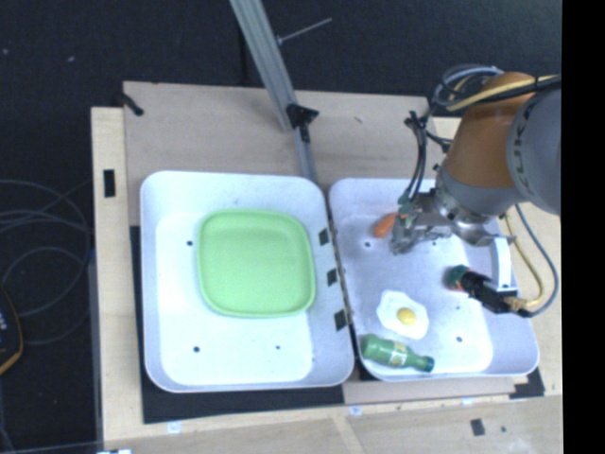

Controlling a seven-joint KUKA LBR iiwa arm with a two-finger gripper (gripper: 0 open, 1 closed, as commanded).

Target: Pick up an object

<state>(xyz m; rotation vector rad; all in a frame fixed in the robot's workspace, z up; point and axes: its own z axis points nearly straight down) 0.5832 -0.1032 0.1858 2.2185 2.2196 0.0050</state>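
A green plate (255, 262) lies in the left bin (170, 348); a grey pole (267, 60) slants toward twelve o'clock over the surface (208, 130).

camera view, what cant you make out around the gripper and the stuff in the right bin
- Gripper: too small and dark in the camera view to tell whether its fingers are open or shut.
- Orange object: partly covered by the gripper; identity and contact unclear.
- Green bottle: label too small to read.
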